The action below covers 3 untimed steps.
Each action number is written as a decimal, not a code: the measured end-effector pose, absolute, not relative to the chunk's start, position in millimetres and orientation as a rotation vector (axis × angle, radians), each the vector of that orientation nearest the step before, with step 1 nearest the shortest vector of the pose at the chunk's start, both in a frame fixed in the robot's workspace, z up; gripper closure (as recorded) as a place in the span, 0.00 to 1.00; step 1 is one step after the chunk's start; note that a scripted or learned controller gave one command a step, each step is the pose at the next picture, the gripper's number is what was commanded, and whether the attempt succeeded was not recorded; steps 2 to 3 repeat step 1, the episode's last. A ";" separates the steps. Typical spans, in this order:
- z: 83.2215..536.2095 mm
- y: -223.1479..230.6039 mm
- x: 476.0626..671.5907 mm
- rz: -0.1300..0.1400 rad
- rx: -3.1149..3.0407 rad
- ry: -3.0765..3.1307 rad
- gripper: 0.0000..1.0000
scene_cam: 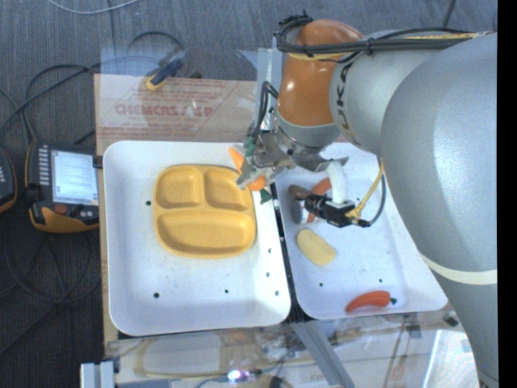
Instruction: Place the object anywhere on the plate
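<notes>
Item under test: an orange carrot with a green tip. It sits across the gripper, which is closed on it. Orange shows on both sides of the fingers.

Position: the carrot hangs at the upper right corner of the yellow plate, over its rim and close to the wall shared by the two bins. Only its left end appears to lie over the plate.

Risk 1: a release from here would likely drop the carrot on the rim or on the bare strip of the left bin beside the plate. Cause: the gripper is not far enough over the plate's compartments.

Risk 2: a round, tapered carrot dropped from any height may roll or bounce off the shallow plate. The single slanted view does not show how high it hangs.

Risk 3: the carrot lies at a slant in the fingers, so it could slip during travel.

The right bin holds a pale yellow lump and a red sausage, well clear of the path.
</notes>
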<state>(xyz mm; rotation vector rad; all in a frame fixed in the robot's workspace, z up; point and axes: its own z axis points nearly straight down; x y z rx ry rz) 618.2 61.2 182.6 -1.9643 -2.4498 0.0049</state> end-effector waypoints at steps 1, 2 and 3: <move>182.6 61.1 618.3 0.005 -1.964 -2.450 0.00; 182.6 61.1 618.3 0.005 -1.964 -2.450 0.00; 182.6 61.1 618.3 0.005 -1.964 -2.450 0.00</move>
